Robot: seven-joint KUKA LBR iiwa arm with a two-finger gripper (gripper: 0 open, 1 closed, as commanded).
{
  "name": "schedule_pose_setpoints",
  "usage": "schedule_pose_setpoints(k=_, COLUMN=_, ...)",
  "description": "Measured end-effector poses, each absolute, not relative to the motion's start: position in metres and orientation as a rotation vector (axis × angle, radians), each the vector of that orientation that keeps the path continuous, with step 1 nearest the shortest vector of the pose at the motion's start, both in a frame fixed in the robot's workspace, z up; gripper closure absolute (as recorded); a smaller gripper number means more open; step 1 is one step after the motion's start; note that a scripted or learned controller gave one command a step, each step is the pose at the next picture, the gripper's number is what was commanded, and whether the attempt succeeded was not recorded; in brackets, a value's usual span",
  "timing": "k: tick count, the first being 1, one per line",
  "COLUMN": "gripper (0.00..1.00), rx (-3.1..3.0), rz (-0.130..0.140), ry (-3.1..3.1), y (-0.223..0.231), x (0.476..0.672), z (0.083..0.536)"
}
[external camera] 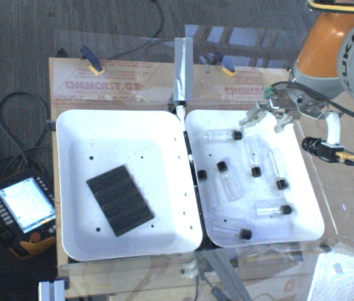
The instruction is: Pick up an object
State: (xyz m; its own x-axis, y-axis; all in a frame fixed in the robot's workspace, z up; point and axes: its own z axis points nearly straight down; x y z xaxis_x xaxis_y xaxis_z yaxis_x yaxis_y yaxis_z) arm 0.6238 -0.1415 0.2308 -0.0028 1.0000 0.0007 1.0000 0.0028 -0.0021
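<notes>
Two shallow white bins sit side by side on the table [70, 80], and I describe every place from the right bin [311, 221]. The left bin [76, 137] touches its left wall, and inside it lies one dark ribbed panel [119, 199], flat and turned at an angle, well apart from the right bin. The grey arm with the orange band [327, 42] stands above the upper right corner of the right bin. Its pincer [269, 116] hangs over the upper edge of this bin, with the two fingers spread apart and nothing between them, so it is released.

Inside the right bin lie several clear vials with black caps. One vial [222, 135] lies flat near the upper wall, just beside the pincer and to its left. One more vial [255, 157] lies in the middle, and another vial [275, 170] is closer to the right wall. A further vial [272, 211] lies near the lower right corner. One black cap [245, 234] is near the lower wall. A small tablet [23, 205] rests on the floor, far to the left of the right bin.
</notes>
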Motion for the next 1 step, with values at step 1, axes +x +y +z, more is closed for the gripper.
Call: schedule_pose_setpoints(k=1, gripper=0.0, rx=-2.214, rz=0.002, ry=-2.225, y=-0.1801, x=0.6033, z=0.1212)
